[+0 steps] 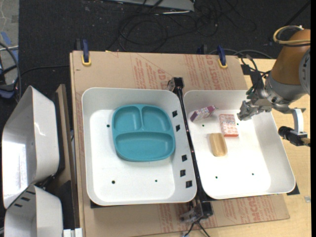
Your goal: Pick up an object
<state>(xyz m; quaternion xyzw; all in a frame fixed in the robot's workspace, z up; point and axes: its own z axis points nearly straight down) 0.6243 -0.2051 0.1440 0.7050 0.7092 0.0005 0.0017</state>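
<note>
A: Hovering w/ pincer [245, 112] over right bin's [276, 147] far edge; pink box [228, 125] just beside it, tan block [217, 144] nearer mid-bin; go for the box, drop straight, centre it first.

B: Ok; can't tell if pincer's spread or pressed, too small; purple pack [202, 113] label unreadable; teal tray [143, 133] sits in left bin [98, 177].

You see a teal divided plate [143, 133] in the middle of the left bin [94, 181], nearer its far edge, on the cardboard-covered bench [128, 68].
</note>
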